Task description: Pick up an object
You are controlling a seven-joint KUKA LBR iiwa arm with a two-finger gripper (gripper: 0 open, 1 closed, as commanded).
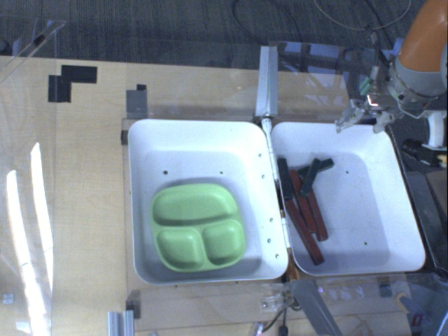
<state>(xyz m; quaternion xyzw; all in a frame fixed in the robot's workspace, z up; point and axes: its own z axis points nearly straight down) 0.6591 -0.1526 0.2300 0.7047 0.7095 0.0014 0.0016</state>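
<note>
Over the far edge of the right bin (399,187), near its back right corner, I am watching the gripper (364,119) hanging with its 2 fingers (346,121) spread apart and nothing between them. I am reading the arm (423,37) as parked high and well apart from anything worth grabbing.

I am looking at the objects lying against the left wall of that bin: 2 or so reddish-brown sticks (308,219) running lengthwise toward the near edge, and a dark T-shaped piece (313,170) lying across their far ends. I cannot tell exactly how many sticks are stacked there, since they are overlapping. I am judging them to be stiff and light, probably wood or plastic, and not fragile. I am thinking the sticks will be awkward: they are narrow, touching each other, and crowding the wall, so a finger may not fit beside them. I am favouring the stem of the dark piece, closing across its narrow width where it stands clear.

In the left bin (140,187) I am seeing a green divided tray (199,226) with 3 compartments, broad and smooth, likely too wide to pinch except at its rim.
</note>
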